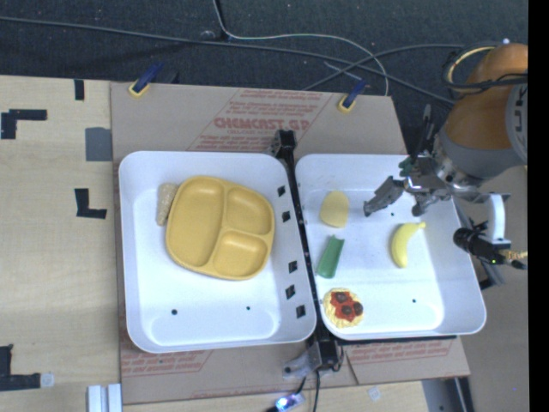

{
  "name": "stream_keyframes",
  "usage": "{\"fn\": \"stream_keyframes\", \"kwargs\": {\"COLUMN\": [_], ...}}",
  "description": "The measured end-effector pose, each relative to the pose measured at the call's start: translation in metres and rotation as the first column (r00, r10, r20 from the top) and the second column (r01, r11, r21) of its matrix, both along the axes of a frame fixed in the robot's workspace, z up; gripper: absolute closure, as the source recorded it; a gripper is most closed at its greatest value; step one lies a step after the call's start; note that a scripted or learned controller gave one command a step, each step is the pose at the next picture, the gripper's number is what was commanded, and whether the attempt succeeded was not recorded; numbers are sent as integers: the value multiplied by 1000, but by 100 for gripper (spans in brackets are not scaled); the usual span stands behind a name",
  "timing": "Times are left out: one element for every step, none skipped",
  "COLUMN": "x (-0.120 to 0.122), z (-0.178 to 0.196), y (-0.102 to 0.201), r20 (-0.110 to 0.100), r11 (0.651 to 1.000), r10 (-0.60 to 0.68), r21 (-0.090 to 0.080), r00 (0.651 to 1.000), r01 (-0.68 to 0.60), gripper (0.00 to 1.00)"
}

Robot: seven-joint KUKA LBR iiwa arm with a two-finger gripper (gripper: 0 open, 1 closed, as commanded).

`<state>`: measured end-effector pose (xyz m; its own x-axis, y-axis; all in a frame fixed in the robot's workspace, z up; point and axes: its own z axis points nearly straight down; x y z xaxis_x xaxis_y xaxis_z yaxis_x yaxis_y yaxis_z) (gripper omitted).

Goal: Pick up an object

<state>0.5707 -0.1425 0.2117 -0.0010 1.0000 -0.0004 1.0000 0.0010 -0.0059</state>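
The right bin [455, 316] holds a pale yellow rounded piece [334, 209], a green stick-shaped piece [330, 256], a yellow banana [406, 243] and a small round yellow piece with red spots [344, 307]. My gripper [401, 202] hangs over the upper middle of this bin, just above the banana and to the right of the pale yellow piece. It stands open, its two dark fingers spread apart with nothing between them.
The left bin [141, 299] carries a yellow divided plate [220, 227] with a tan piece [165, 202] tucked at its left edge. A black divider [296, 230] runs between the bins. Cables [283, 33] cross the dark floor behind.
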Motion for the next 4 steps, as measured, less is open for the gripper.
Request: {"fn": "stream_keyframes", "kwargs": {"x": [-1,-9,-7,-8], "z": [-62,-123,-110,-50], "y": [8,4,5,-2], "r20": [-3,-1,2,10], "r11": [1000,1000,1000,1000], "r10": [1,-1,2,0], "r21": [1,1,1,-1], "r00": [1000,1000,1000,1000], "r01": [-1,1,-2,0], "gripper": [0,0,100,100]}}
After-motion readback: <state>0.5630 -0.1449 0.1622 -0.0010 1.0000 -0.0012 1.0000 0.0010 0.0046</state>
